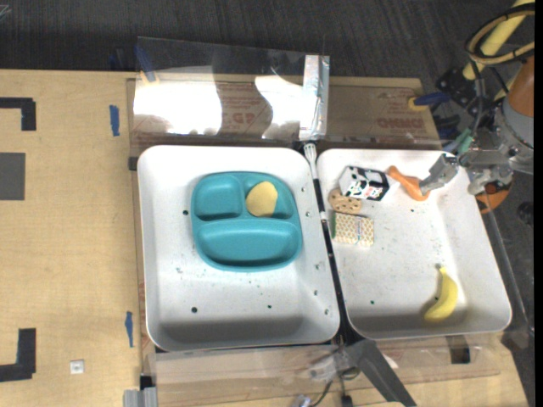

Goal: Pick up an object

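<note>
End effector [443,173] at approx 1 o'clock of right shallow white plastic bin [475,253], touching small orange carrot-shaped toy [408,183]; grip state: can't tell. Risk: angled approach nudges toy toward black-and-white patterned box [365,183] w/o capture. Yellow plastic banana [442,296] sits at 5 o'clock.

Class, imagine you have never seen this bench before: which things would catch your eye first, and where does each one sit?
The teal divided plate in the left bin stands out most, with a yellow round object in its upper right compartment. In the right bin, a banana lies near the lower right corner. The end effector hangs over that bin's upper right, beside an orange object.
</note>
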`<state>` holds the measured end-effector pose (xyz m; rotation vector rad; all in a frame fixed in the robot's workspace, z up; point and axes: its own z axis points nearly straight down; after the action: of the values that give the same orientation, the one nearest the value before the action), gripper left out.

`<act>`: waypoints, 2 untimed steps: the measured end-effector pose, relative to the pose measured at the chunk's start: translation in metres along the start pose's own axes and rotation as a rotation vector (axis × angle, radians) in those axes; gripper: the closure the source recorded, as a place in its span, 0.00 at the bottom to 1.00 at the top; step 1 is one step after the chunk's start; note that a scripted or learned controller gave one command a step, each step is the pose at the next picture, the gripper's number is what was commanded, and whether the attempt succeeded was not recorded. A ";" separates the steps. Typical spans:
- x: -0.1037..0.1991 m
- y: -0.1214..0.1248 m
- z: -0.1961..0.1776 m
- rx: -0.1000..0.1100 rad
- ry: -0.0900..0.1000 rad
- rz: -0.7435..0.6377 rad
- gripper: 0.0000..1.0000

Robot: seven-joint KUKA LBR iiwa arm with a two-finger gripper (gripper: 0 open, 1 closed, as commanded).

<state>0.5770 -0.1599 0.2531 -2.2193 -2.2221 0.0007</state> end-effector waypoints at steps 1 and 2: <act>0.005 -0.010 0.093 0.012 0.003 -0.015 0.00; 0.035 0.057 0.162 -0.015 -0.006 -0.109 0.00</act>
<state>0.6340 -0.1249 0.0912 -2.1042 -2.3509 -0.0100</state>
